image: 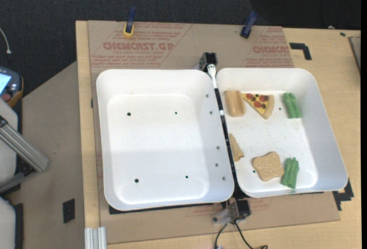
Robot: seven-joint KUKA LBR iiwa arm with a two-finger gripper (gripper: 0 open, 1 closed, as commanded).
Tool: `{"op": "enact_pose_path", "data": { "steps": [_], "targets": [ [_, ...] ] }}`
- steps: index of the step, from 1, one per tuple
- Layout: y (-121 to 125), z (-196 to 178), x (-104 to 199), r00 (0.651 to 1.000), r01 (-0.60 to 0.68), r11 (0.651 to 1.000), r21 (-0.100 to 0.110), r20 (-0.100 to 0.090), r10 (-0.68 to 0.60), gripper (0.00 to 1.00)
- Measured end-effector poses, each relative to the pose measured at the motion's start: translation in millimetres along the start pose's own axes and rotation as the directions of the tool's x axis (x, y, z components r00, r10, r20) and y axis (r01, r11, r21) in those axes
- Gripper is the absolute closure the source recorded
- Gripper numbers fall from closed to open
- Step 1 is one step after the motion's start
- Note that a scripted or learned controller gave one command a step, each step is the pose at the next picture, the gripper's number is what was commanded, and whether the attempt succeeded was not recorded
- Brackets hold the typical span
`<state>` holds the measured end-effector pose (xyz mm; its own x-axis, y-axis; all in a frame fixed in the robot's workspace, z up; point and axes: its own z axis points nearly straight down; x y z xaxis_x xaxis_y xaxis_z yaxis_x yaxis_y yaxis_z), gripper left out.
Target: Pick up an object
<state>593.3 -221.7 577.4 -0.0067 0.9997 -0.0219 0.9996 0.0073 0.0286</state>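
Note:
The right bin (321,121) holds several toy foods. A tan bread roll (234,102) lies at its upper left, with a pizza slice (259,103) beside it and a green vegetable (292,105) further right. A slice of toast (268,166) rests near the front, with another green piece (291,172) touching its right side. A small tan piece (235,147) lies against the bin's left wall.
The left bin (109,127) sits beside the right one on a cardboard sheet (172,41). Blue clamps (249,24) and a yellow-tipped clamp (129,24) grip the cardboard's far edge. A cable (229,225) trails at the front.

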Motion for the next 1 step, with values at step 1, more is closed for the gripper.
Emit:
{"op": "enact_pose_path", "data": {
  "steps": [1],
  "targets": [
    [1.0,-11.2,0.3,1.000,0.001,1.000,-0.005,0.004,-0.001,1.00]
  ]
}}
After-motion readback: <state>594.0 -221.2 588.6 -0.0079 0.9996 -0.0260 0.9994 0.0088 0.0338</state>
